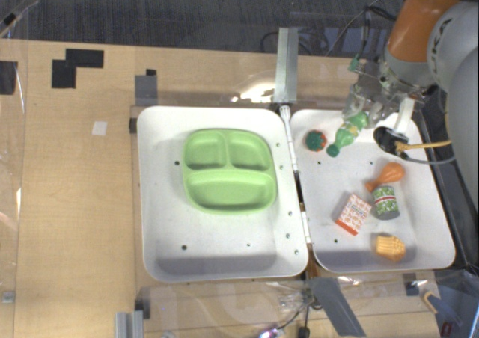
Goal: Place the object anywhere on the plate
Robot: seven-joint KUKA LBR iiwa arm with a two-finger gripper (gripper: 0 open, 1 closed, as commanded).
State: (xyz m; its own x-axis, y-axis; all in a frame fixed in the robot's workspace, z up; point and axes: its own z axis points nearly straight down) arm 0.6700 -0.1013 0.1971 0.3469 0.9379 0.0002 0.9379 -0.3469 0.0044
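Note:
A green divided plate [224, 188] lies in the middle of the left bin [161, 209]. A green toy bottle [344, 136] hangs tilted over the far part of the right bin [428, 213], neck pointing down-left. My gripper [365, 114] comes in from the upper right and is shut on the bottle's wide end, with a finger on each side. The bottle is well to the right of the plate, beyond the divider between the bins.
In the right bin lie a small red-and-green ball [316, 140], an orange drumstick [388, 174], a green can [385, 203], a red-and-white box [352, 214] and a yellow corn piece [389, 247]. A metal post [287, 67] stands behind the divider.

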